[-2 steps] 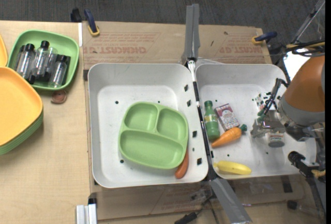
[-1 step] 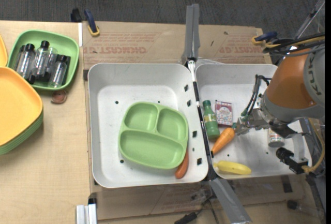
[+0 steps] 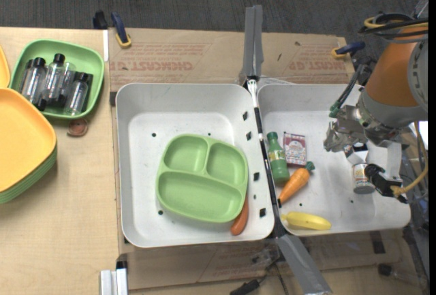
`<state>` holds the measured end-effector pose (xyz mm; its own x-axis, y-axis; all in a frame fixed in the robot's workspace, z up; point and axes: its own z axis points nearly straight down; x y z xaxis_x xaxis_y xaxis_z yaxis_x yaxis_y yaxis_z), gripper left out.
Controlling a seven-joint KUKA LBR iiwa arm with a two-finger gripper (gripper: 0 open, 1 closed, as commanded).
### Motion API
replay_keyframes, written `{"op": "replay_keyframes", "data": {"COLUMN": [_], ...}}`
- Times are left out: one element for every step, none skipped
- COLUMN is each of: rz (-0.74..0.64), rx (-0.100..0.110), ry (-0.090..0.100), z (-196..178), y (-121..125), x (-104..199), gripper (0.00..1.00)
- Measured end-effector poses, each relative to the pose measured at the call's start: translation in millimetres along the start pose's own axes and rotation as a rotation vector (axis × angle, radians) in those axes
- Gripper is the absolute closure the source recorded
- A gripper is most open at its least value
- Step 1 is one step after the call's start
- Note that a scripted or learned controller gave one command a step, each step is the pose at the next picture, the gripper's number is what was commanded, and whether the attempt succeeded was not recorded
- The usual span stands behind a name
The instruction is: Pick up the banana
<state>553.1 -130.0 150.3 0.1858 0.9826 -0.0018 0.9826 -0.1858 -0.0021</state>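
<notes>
The yellow banana (image 3: 308,221) lies flat near the front edge of the right bin (image 3: 381,219), close to its left corner. My gripper (image 3: 338,137) hangs over the middle of that bin, up and to the right of the banana and well apart from it. Nothing shows in its grasp. The grey arm with its orange band (image 3: 398,75) reaches in from the right.
Beside the banana lie an orange carrot (image 3: 295,184), a green bottle (image 3: 276,159) and a small pink-and-white box (image 3: 294,149). A small can (image 3: 362,178) stands under the wrist. The left bin (image 3: 136,150) holds a green divided plate (image 3: 202,179) and a reddish sausage (image 3: 240,220).
</notes>
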Motion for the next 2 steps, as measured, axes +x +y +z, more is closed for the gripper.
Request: {"op": "replay_keyframes", "data": {"rz": [-0.386, -0.572], "rx": [-0.002, -0.004], "ry": [0.0, -0.001], "z": [3.4, 19.0], "y": [38.0, 99.5], "x": [24.2, 44.8], "gripper": [1.0, 1.0]}}
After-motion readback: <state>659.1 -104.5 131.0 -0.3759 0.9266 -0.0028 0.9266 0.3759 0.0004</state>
